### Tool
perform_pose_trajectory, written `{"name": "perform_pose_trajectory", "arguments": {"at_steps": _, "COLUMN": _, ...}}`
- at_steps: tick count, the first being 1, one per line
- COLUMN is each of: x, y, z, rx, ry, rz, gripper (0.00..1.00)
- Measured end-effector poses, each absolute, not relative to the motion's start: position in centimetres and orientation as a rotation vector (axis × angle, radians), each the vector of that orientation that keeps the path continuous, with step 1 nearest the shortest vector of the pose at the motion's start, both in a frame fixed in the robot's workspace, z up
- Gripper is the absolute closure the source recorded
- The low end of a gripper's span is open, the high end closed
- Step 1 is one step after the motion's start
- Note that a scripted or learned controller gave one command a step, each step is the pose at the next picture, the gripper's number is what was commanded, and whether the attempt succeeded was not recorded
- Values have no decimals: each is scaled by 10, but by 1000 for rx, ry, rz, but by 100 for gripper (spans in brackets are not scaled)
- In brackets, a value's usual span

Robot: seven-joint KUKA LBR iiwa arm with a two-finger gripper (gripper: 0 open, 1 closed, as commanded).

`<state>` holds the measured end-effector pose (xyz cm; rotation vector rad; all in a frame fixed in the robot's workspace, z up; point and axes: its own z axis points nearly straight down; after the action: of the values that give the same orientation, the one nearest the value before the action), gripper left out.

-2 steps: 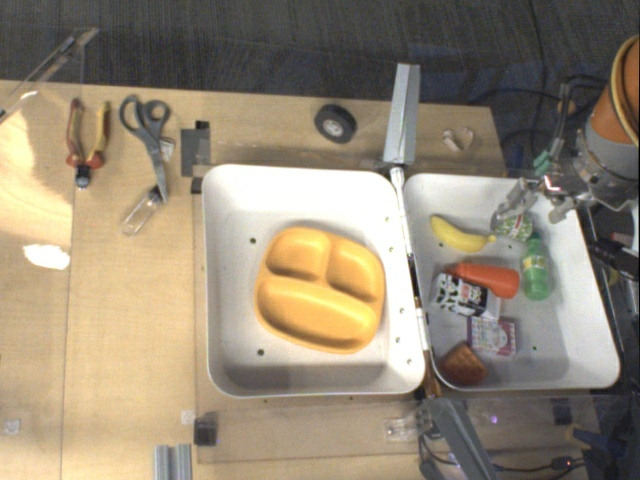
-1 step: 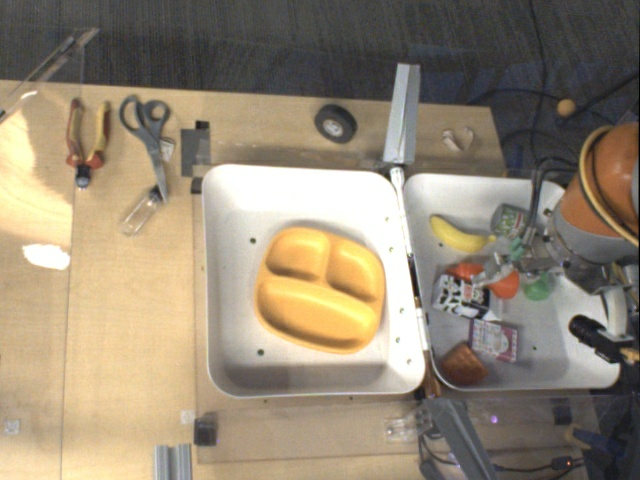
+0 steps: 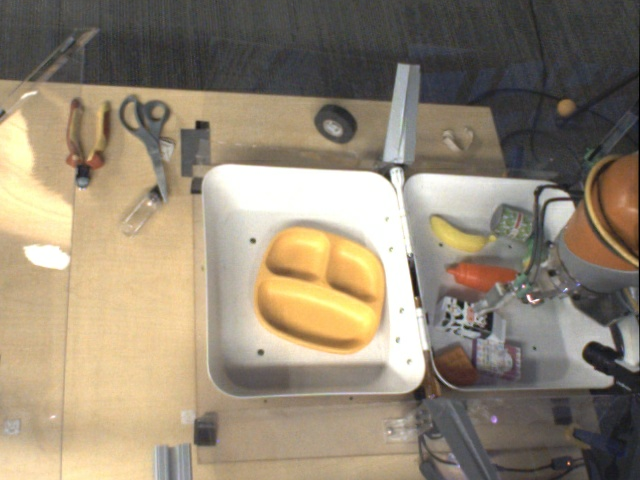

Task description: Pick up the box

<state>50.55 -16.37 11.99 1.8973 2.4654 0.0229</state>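
The box (image 3: 460, 317), a small black-and-white printed carton low in the right bin (image 3: 560, 378), lies just lower left of the gripper (image 3: 520, 290), which hangs beside the orange carrot (image 3: 480, 274), its clench or release impossible to tell.

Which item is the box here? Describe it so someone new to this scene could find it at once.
Look at the right bin, the one the arm reaches into. Along its near edge, below the carrot, lies the box, small and flat, just left of the gripper. Its black-and-white print sets it apart from the yellow banana, the green can and the brown piece in the corner.
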Motion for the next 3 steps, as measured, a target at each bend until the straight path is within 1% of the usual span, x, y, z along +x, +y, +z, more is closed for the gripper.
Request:
{"name": "perform_pose_trajectory", "arguments": {"at_steps": 1, "x": 563, "y": -102, "z": 90, "rx": 1884, "ry": 2501, "rz": 7, "gripper": 0}}
{"name": "perform_pose_trajectory", "arguments": {"at_steps": 2, "x": 519, "y": -124, "z": 185, "rx": 1730, "ry": 2613, "rz": 6, "gripper": 0}}
{"name": "perform_pose_trajectory", "arguments": {"at_steps": 3, "x": 489, "y": -113, "z": 139, "rx": 1622, "ry": 2685, "rz": 5, "gripper": 0}}
